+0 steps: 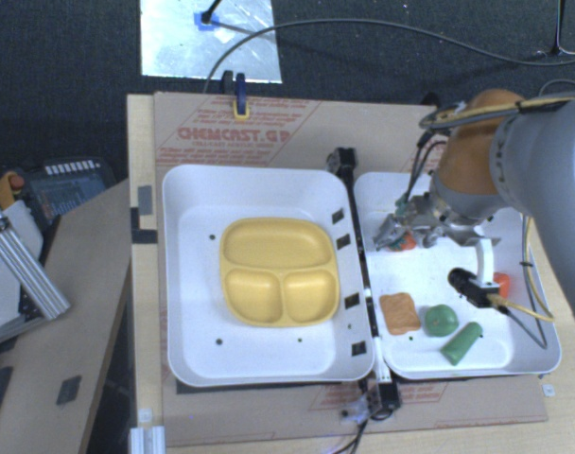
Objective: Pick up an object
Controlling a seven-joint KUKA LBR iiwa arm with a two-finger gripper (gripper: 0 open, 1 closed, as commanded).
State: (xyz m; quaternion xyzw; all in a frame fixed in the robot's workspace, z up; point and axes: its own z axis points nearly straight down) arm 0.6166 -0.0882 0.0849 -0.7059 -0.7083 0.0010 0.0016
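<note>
My gripper (392, 234) hangs low over the upper left part of the right bin (524, 353), reaching in from the right. A small orange-red thing (408, 242) lies right beside the gripper, partly hidden by it. Nearer the front of the same bin lie a tan toast-like piece (398, 312), a round green thing (441, 320) and a green cylinder (461, 342). Another small orange piece (501, 282) shows at the right, under the arm.
The left bin (188, 253) holds a yellow divided plate (278, 270) in its middle. A black divider strip (356, 253) runs between the two bins. The grey arm (543, 168) covers the right bin's far right side.
</note>
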